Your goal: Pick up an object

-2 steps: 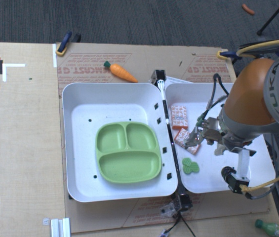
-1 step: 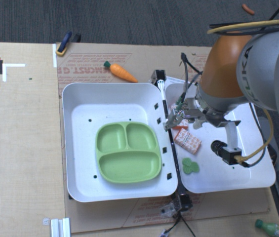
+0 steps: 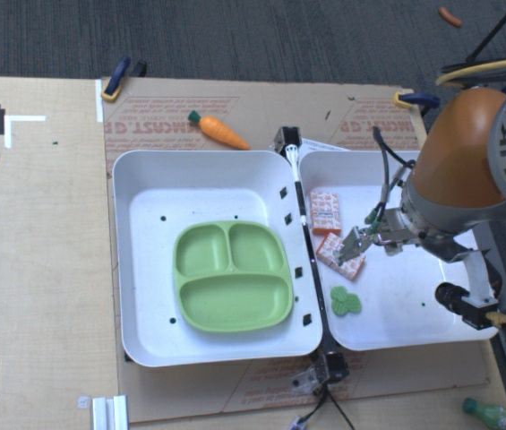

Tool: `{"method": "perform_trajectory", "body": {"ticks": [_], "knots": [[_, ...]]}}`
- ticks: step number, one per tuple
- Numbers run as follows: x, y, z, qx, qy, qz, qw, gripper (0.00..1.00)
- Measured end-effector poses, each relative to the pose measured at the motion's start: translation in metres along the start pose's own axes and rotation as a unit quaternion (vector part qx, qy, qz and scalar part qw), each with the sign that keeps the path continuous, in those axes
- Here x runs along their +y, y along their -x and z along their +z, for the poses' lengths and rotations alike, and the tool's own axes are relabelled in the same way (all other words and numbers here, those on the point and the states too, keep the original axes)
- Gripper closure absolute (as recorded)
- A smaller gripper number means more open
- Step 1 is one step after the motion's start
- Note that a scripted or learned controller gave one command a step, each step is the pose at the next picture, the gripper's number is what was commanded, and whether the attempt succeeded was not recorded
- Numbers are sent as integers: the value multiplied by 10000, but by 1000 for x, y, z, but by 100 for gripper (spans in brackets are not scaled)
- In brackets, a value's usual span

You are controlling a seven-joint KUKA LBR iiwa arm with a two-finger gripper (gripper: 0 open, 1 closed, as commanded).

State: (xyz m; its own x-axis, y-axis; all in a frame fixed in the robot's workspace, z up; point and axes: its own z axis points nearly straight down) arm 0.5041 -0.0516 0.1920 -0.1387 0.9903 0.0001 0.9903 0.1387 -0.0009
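Jaws at the end of the gripper [image 3: 353,245] are right down on a small red-and-white packet [image 3: 335,255] in the right bin [image 3: 396,316], close to that bin's left wall. Honestly can't tell how far apart they stand or whether they've got any grip on it, the tips blur into the packet. So the packet sits right under them, a bit to the 8 o'clock side.

Nearest the camera, a bottle [image 3: 493,411] with a green cap pokes in at the bottom right corner. A green broccoli-looking toy [image 3: 346,303] lies in the right bin at roughly 6 o'clock from the gripper, clear of it. A second red-and-white packet [image 3: 324,210] lies at about 11 o'clock from the gripper, just beside the first one.

Left bin [image 3: 136,240] has a green divided plate [image 3: 232,276] lying flat in the middle.

Worktop [image 3: 38,267] is light wood with cardboard under the bins. Further back a toy carrot [image 3: 220,130] lies on the cardboard at 12 o'clock from the left bin, and a blue-and-yellow clamp [image 3: 116,77] grips the cardboard's far left corner. Beyond that it's dark grey carpet [image 3: 235,16] with a small orange thing [image 3: 450,16] on it.
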Motion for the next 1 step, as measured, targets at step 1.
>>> {"method": "perform_trajectory", "body": {"ticks": [1], "knots": [[36,-35,0,-5,7,-229,9997,0]]}}
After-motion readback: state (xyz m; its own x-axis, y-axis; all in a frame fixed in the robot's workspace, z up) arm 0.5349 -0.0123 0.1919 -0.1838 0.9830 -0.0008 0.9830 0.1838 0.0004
